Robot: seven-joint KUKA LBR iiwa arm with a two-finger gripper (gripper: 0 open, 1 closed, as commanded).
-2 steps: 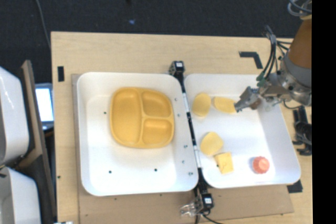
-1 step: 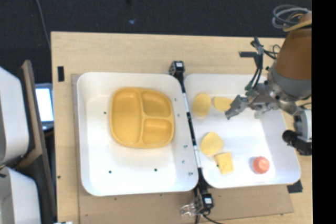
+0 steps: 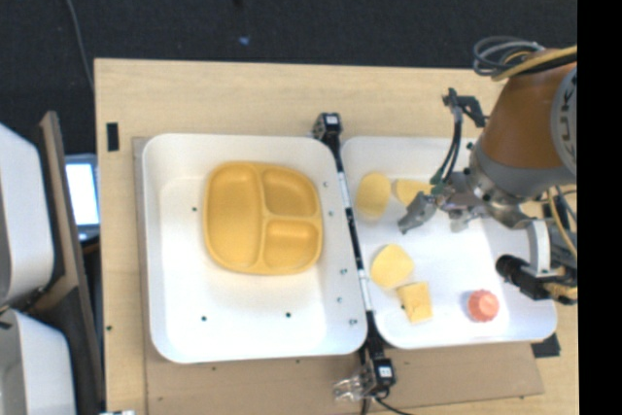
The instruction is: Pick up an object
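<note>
The right bin (image 3: 505,330) holds several small objects: a pale yellow piece (image 3: 372,193) at its upper left, another yellow piece (image 3: 410,190) beside it, a round yellow piece (image 3: 392,264) lower down, a yellow block (image 3: 416,301) and a pink-red round object (image 3: 483,305) near the front. My gripper (image 3: 424,208) hangs over the middle of this bin, just right of the upper yellow pieces, pointing left. Nothing shows between its fingers.
The left bin (image 3: 175,326) contains a yellow divided plate (image 3: 262,216). A divider with black clamps (image 3: 328,124) runs between the bins. The arm's orange band (image 3: 520,126) and cables (image 3: 544,262) fill the right side over the right bin.
</note>
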